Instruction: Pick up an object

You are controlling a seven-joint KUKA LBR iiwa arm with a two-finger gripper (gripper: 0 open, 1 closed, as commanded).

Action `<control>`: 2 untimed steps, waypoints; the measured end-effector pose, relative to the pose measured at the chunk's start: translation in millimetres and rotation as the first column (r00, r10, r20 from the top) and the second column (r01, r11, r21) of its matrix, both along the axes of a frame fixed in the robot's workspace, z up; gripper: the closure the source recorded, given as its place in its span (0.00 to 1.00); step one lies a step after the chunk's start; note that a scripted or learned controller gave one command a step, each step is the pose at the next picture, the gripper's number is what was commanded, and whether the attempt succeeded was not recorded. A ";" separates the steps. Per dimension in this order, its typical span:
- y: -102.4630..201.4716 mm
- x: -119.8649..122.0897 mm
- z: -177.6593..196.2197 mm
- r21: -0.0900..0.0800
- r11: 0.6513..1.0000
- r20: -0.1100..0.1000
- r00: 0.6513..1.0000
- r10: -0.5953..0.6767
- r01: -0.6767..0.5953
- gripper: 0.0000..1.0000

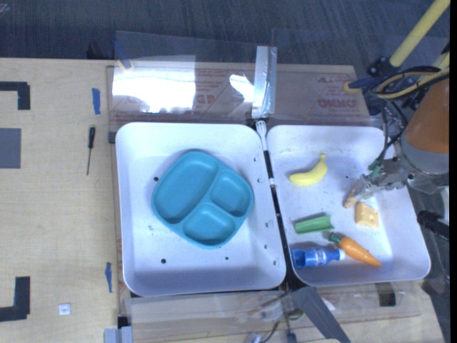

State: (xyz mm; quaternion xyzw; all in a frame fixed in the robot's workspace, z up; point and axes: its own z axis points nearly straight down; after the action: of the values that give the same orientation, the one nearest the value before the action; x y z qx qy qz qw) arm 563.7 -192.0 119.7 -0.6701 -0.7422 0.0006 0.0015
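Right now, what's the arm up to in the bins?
The arm reaches in from the right, with its gripper low in the right bin, next to a pale cheese-like wedge. Nothing is visibly between its fingers, so no pick is confirmed. Also in that bin: a banana, a green piece, a carrot and a blue-and-white tube. The left bin holds a blue divided plate.
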 end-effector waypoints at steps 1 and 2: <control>0.0 -0.3 -0.5 0.000 1.000 -0.001 1.000 0.000 0.000 0.00; -12.6 -10.5 -26.0 0.001 0.999 0.005 0.999 0.033 -0.033 0.00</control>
State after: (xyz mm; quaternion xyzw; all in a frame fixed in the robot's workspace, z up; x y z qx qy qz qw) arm 553.2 -204.6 93.8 -0.6576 -0.7534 -0.0014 0.0003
